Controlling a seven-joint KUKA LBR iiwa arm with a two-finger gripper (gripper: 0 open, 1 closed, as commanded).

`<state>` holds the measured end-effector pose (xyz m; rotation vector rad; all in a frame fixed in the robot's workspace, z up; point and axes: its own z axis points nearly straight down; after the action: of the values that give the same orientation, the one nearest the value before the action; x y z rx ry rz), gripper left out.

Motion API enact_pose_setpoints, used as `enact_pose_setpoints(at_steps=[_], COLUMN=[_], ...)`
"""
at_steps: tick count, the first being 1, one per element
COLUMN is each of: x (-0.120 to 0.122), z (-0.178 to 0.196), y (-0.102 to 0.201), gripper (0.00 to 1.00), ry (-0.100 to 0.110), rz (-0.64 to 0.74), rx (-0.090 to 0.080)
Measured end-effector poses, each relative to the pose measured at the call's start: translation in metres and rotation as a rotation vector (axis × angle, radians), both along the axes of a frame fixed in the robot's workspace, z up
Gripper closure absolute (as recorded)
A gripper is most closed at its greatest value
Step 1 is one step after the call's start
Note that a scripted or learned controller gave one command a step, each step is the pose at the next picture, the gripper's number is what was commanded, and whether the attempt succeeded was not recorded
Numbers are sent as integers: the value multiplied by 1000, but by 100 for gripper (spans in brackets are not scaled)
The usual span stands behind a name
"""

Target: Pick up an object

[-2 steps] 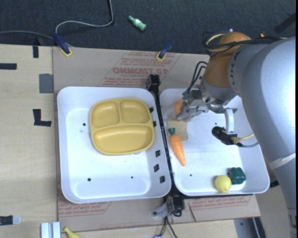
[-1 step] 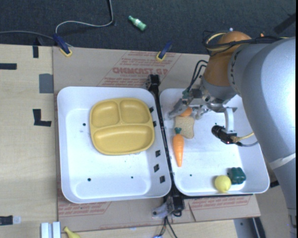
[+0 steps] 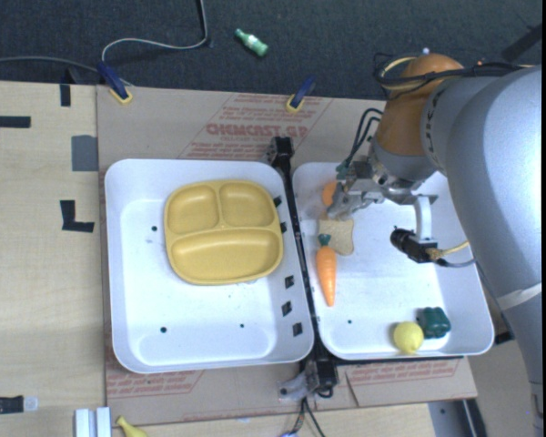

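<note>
Along the lower right of the frame, right bin (image 3: 455, 340): yellow lemon (image 3: 408, 337) touching a dark green object (image 3: 433, 321), both in the near right corner. Left side of that bin, beside the divider: orange carrot (image 3: 328, 274), lengthwise, green top pointing up-frame. Just above it: tan bread-like piece (image 3: 340, 236). Above that: gripper (image 3: 346, 198), over the bin's upper left part, near a small orange item (image 3: 328, 193); whether it is open or closed cannot be told. Left bin (image 3: 127, 271): yellow three-compartment tray (image 3: 224, 230). Upper frame, dark floor: small green bottle (image 3: 252, 42).
</note>
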<state>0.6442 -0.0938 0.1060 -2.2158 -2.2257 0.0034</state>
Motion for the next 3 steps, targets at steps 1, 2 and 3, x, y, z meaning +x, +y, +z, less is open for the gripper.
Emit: enact_pose_setpoints(at_steps=[1,2,3], x=[1,-1,1], z=[1,9,10], y=[0,0,0], gripper=[0,100,0], ry=[-6,4,-4], rz=[0,1,1], rx=[-2,-1,-4])
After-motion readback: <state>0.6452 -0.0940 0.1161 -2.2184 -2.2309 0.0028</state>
